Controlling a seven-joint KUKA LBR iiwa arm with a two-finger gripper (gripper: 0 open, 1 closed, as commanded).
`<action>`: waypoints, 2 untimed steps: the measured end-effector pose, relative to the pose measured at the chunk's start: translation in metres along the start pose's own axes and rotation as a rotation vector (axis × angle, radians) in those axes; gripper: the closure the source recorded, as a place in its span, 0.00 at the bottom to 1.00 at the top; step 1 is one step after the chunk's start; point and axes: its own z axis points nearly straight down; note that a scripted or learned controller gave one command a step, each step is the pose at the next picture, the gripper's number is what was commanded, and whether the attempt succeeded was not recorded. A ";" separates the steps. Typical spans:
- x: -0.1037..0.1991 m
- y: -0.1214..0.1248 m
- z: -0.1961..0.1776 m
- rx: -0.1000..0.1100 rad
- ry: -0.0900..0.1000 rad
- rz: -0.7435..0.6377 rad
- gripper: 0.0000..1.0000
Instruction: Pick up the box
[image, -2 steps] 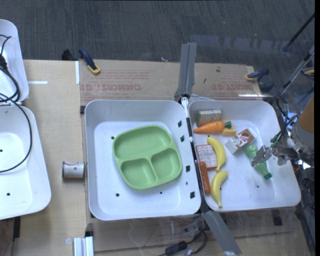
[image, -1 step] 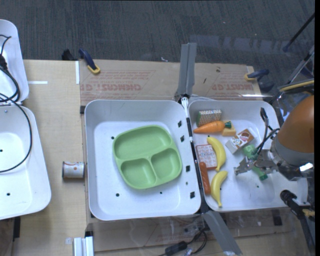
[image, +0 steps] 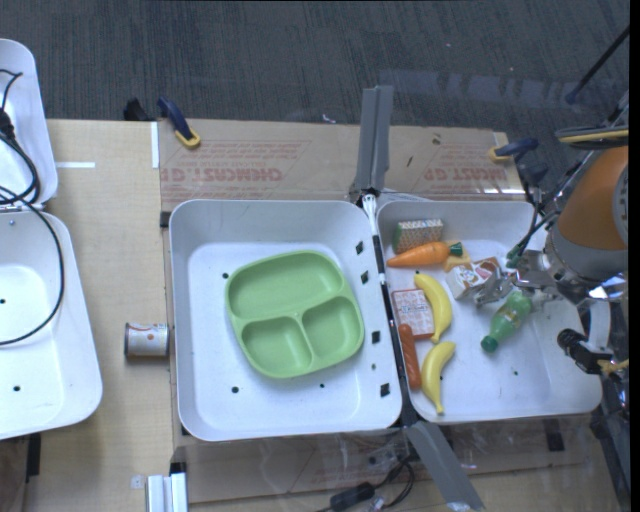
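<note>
Camera view: box (image: 413, 312), perhaps, among bananas (image: 436, 302).

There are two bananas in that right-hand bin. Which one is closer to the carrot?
The upper banana, curving down just below the carrot. The other banana lies nearer the bin's front edge, farther from it.

Red print on cardboard sheet (image: 300, 160) behind bins, upside down, partly legible: "CHEMCAST GP".
</note>
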 end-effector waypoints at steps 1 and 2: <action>0.042 -0.035 0.001 0.002 -0.002 0.019 0.00; 0.030 -0.050 0.001 0.004 -0.002 0.006 0.00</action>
